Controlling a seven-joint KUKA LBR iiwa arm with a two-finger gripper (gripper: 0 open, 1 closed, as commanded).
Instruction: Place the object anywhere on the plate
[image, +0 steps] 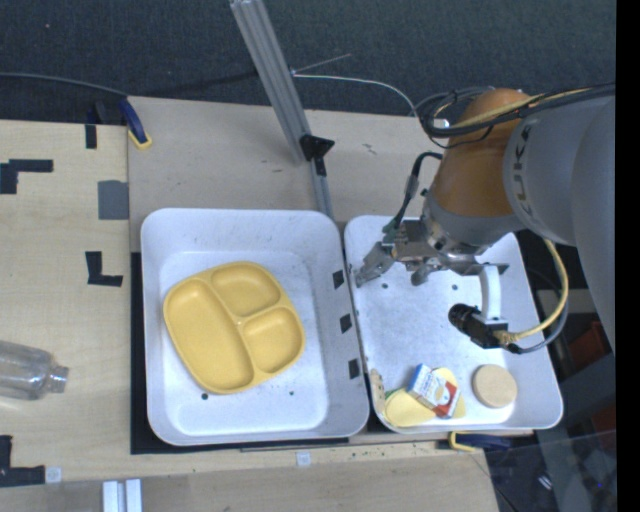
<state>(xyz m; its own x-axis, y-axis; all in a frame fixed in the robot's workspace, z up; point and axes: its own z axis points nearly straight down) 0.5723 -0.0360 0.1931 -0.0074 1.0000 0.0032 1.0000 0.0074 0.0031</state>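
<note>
Along the right bin's (530, 300) near edge: a small white, red and yellow packet (437, 389), long axis slanting down to the right, lying on a yellow piece (402, 408); round tan disc (494, 385) just beside. Left bin (160, 240) holds the yellow three-compartment plate (233, 326). Arm bends over the right bin's far-left corner, tool (395, 262) low, pointing left; whether its fingers are apart or together cannot be told.
</note>
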